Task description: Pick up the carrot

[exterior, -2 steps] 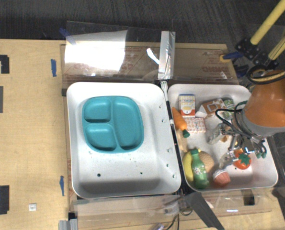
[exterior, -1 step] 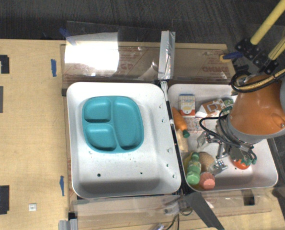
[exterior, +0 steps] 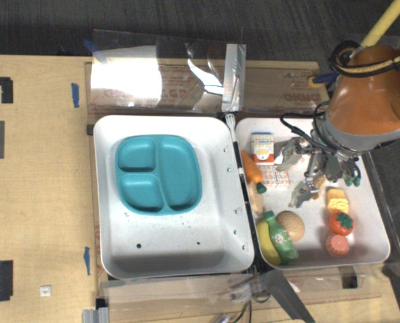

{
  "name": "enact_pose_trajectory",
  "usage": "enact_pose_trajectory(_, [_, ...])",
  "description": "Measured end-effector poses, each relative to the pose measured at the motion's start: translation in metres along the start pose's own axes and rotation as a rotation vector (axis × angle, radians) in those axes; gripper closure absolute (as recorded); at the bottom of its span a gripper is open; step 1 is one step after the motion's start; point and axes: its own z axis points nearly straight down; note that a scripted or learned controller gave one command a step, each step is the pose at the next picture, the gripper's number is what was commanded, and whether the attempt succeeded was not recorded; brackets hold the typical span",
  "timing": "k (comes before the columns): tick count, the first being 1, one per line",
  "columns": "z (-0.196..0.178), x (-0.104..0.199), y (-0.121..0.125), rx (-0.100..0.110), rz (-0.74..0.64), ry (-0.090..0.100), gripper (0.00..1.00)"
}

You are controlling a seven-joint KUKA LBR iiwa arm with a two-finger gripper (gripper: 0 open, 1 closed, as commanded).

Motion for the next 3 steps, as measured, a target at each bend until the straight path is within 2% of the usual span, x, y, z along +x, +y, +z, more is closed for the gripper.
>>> enact_pose_trajectory(1, [0.09, -0.01, -0.078, -0.002, 0.031, 0.015, 0.0])
enact_pose_trajectory(2, [0.099, 0.001, -0.123, 0.001, -0.264, 0.001, 0.0])
enact_pose_trajectory(3, [0.043, 0.037, -0.096, 0.0, 0.137, 0.006, 0.0])
